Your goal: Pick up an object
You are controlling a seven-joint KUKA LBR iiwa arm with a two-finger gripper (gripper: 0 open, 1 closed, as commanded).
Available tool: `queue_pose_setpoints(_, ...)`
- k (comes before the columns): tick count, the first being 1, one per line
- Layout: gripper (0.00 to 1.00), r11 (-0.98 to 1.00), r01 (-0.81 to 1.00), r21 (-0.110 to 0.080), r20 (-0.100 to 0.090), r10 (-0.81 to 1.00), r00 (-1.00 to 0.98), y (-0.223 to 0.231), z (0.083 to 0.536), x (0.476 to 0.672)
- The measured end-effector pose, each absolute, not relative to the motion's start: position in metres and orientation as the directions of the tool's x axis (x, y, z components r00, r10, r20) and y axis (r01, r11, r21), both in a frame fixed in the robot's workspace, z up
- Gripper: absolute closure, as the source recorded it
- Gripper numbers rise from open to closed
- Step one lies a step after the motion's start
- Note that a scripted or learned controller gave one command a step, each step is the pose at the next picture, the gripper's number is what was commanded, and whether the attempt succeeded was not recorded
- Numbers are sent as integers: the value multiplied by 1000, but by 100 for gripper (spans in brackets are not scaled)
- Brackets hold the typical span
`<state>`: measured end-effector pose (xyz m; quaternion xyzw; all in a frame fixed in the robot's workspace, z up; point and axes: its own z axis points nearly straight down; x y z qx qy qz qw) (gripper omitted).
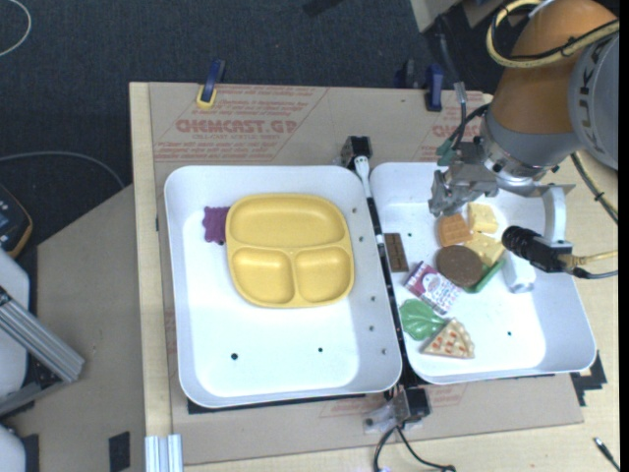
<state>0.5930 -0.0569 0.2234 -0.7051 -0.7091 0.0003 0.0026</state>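
Observation:
The gripper (pixel 450 203) hangs low over the back of the right bin (pixel 550 347), just above a pile of toy food. Directly below it lie an orange-brown block (pixel 453 230) and a pale yellow cheese piece (pixel 483 218). A round brown cookie (pixel 461 265) sits in front of them on a green strip (pixel 485 273). A maroon-and-white packet (pixel 431 285), a green leaf (pixel 421 318) and a pizza slice (pixel 449 341) lie nearer the front. I see nothing between the fingers.
The left bin (pixel 197 313) holds a yellow divided plate (pixel 290 247) with a purple item (pixel 214 224) at its left edge. A brown bar (pixel 395 252) lies by the right bin's left wall. A white item (pixel 518 272) sits right of the cookie.

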Motion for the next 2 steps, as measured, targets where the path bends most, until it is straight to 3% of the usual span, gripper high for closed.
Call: queue_pose_setpoints(2, 100, 5, 1000, -4, 2, 1000, -5, 50, 216, 576)
